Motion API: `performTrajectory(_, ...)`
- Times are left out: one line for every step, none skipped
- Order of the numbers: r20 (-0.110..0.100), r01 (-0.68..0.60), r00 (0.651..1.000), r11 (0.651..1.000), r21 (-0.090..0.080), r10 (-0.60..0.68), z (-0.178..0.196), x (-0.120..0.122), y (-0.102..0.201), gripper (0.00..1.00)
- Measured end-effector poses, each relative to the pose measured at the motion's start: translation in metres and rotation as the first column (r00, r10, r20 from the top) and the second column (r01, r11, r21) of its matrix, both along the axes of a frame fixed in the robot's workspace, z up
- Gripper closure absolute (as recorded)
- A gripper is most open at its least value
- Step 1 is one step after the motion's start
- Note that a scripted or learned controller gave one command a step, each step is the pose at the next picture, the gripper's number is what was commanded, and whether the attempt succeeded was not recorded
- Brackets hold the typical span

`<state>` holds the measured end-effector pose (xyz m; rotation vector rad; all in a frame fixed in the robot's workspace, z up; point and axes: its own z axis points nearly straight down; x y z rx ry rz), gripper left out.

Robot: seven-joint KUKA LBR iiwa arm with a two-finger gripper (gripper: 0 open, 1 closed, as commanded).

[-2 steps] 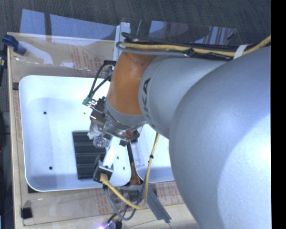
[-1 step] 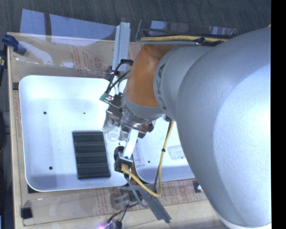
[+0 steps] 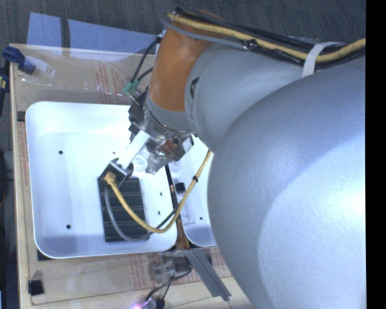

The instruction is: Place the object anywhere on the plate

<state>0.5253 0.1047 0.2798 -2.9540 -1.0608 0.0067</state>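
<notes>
We judge the main risk to be a blind grasp: the tool (image 3: 157,154) hangs beneath the bulky grey arm (image 3: 283,172), and we cannot tell whether it is wide or narrow. What we take for the object, a dark flat slab (image 3: 123,214) with lengthwise ribs, lies in the left bin (image 3: 58,172) near its right wall, just beside the tool. Thin and rigid-looking, it could slide on the bin's smooth, glossy white plastic instead of lifting.
</notes>
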Motion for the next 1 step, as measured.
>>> performTrajectory(-0.001,0.000,1.000,1.000,0.000,0.000,-0.0002,-0.0001,-0.0001,0.00)
